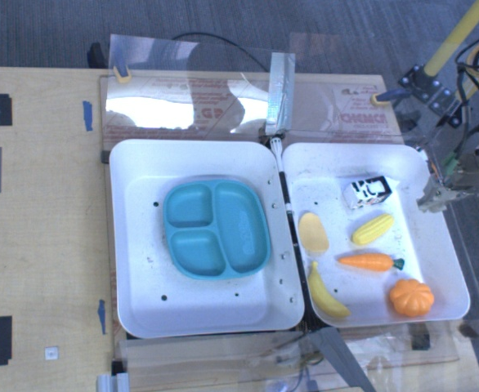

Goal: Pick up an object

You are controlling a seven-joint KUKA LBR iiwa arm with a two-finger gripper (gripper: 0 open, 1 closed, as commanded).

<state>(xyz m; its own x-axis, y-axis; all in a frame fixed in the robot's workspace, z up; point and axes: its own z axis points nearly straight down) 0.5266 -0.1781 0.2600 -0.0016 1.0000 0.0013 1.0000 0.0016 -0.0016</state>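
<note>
The gripper (437, 196) hangs at the right rim of the right bin (450, 251); whether it is wide or narrow cannot be told. Just to its left lies a black-and-white block (370, 190). Below and left of it are a corn cob (372, 229), a carrot (368, 261), a pumpkin (410, 297), a banana (325, 295) and a pale spoon-like piece (313, 232). Far to its left, the left bin (133, 243) holds a blue divided plate (217, 228).

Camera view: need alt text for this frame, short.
Two shallow white bins side by side: the left bin holds a teal divided plate; the right bin holds toy food: yellow corn cob, orange carrot, orange pumpkin, yellow banana. The grey gripper sits at the right bin's far right edge.
</note>
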